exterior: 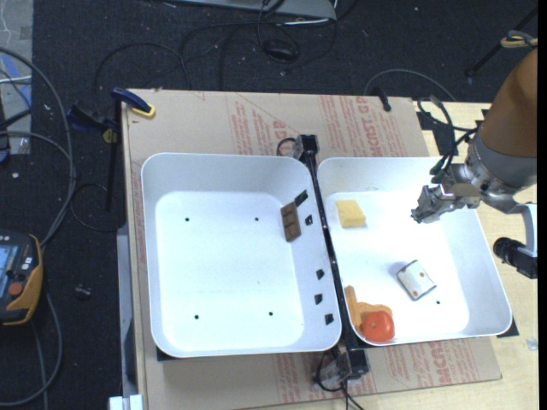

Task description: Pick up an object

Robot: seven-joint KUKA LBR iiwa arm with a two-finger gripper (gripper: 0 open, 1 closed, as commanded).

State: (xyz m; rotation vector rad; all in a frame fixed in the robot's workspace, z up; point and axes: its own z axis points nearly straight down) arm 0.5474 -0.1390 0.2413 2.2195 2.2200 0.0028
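An orange-red round object, tomato-like, with an orange piece against it point(374, 321) sits in the near corner of the right-hand white bin point(479, 314), well below and to the left of the tool point(430, 207) as the camera sees it. The tool, at the end of a grey arm with an orange band, hovers over the far right part of that bin; it is too small and dark to tell whether it is parted or closed, and nothing is visible in it. A yellow sponge-like block point(350, 213) lies level with the tool, off to its left. A small white and grey object point(416, 279) lies below it, slightly left, the nearest candidate. A brown bar point(291, 221) rests against the left bin's point(171, 229) inner wall, beyond the yellow block. This looks like the approach stage, before any grasp. The next move likely calls for choosing one object, centring above it and descending.
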